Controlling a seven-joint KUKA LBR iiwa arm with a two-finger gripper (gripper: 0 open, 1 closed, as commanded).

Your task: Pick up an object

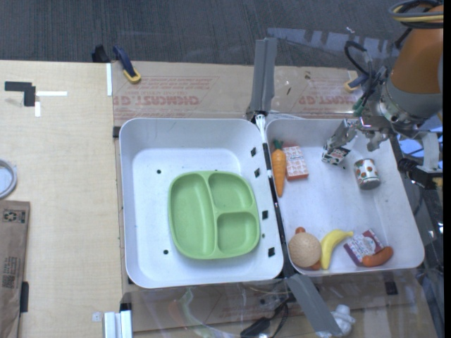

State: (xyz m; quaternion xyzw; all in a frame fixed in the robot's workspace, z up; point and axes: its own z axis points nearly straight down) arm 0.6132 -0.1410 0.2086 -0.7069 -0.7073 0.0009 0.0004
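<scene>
Your tool hangs over the far part of the right bin, and you cannot tell from this slant how it is set. The nearest thing is the small can, lying on its side just beside the tool toward the arm's side. Judge it light, rigid and smooth, likely to roll, so close across its round body at mid-length. On the tool's other side lie the small carton and, past it against the divider, the carrot. The carton looks stiff and flat-sided, easy to pinch across its narrow width. Well away, at the near edge, you have 3 more: egg, banana and packet.
</scene>
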